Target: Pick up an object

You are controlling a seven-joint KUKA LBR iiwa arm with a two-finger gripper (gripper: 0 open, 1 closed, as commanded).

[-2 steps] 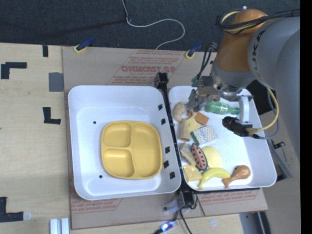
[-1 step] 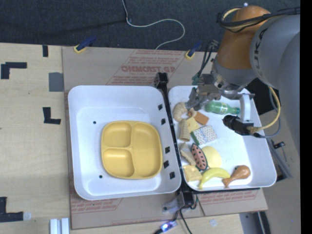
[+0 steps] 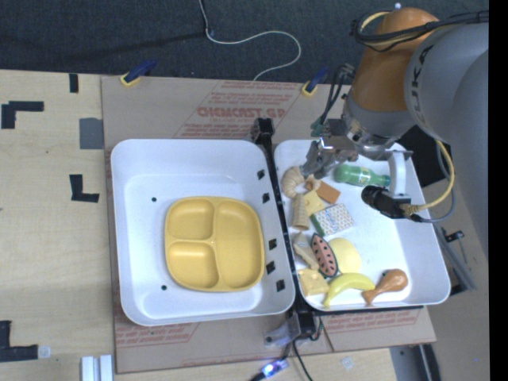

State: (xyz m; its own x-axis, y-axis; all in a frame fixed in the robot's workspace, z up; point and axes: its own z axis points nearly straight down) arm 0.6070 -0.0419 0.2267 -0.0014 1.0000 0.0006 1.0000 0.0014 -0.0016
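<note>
Left bin (image 3: pixel 135 165): it holds one yellow plate (image 3: pixel 214 243) with three compartments, lying flat near the middle.

Right bin (image 3: pixel 425 252): it holds a heap of toy food along its left wall. I count one bread piece (image 3: pixel 293 181), one checkered packet (image 3: pixel 334 219), one watermelon slice (image 3: pixel 322 254), one banana (image 3: pixel 346 285) and one drumstick (image 3: pixel 386 282). One green bottle (image 3: pixel 361 175) lies apart, near the far wall.

My gripper (image 3: pixel 321 159): it hangs over the far left corner of the right bin, just above the top of the heap.

My fingers: I cannot tell if they are spread or pressed together, they look blurred and dark. I see nothing between them.

Nearest thing: the bread piece, just beside my gripper at about 8 o'clock.

Green bottle: it lies at about 4 o'clock from my gripper, very near. Its long axis runs from 9 o'clock to 3 o'clock.

Banana and drumstick: both are well apart from me, at about 5 o'clock, near the front wall.

My judgement: the bread piece or the bottle is the shortest reach. For the bottle I should close across its short side, from 12 to 6 o'clock.
</note>
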